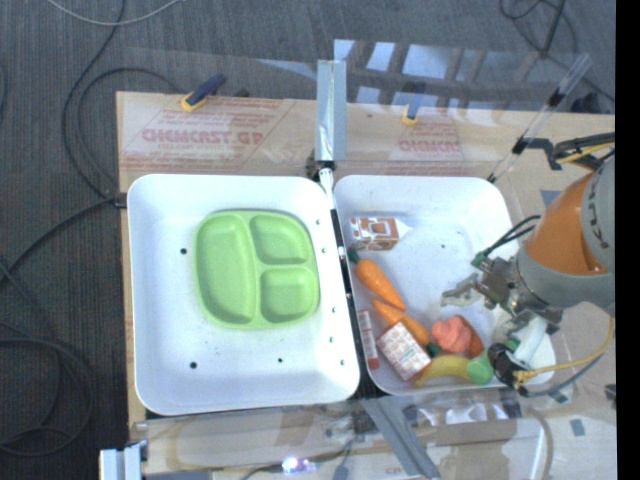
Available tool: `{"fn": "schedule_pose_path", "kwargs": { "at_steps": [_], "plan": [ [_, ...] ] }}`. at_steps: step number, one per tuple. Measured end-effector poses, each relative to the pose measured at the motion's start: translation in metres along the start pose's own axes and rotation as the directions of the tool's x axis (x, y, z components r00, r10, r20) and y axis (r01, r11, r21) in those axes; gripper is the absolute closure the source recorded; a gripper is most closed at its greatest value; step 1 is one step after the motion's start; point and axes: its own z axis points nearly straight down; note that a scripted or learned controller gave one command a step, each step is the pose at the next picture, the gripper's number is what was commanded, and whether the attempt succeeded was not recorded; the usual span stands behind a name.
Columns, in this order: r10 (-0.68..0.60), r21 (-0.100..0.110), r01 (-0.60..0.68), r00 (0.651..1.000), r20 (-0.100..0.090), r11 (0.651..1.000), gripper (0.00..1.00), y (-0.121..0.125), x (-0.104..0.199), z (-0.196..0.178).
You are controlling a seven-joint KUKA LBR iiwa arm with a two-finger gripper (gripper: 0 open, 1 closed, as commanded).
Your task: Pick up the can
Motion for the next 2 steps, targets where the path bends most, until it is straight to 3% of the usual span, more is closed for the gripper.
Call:
{"fn": "schedule_pose_path", "kwargs": {
  "at_steps": [1,2],
  "plan": [
    [0.010,0.009,-0.010,1.000,-0.007,1.000,0.00,0.0033,-0.0028,-0.0007],
    [0.010,0.008,-0.010,1.000,0.003,1.000,1.00,0.0031,-0.0057,-0.0075]
  ]
}}
